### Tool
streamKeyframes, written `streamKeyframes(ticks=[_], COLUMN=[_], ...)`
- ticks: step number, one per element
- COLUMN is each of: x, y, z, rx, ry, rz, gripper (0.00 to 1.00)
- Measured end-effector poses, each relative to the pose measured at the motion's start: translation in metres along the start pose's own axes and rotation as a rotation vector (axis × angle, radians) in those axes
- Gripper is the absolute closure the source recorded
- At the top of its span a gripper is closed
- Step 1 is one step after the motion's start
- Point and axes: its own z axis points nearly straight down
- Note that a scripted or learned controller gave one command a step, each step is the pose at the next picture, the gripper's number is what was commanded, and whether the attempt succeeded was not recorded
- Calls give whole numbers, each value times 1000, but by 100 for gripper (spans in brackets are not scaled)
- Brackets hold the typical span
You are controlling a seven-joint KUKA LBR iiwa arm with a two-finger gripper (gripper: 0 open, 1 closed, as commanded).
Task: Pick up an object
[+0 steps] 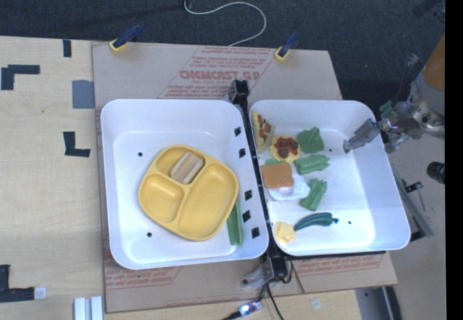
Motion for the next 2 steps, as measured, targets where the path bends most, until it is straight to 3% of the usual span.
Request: streamKeyframes(ticks=[1,2], x=[1,4], y=[2,9], z=[-8,54], rx=[-13,-10], ry=[-3,-3], rz=[-4,-5], gripper=[0,0])
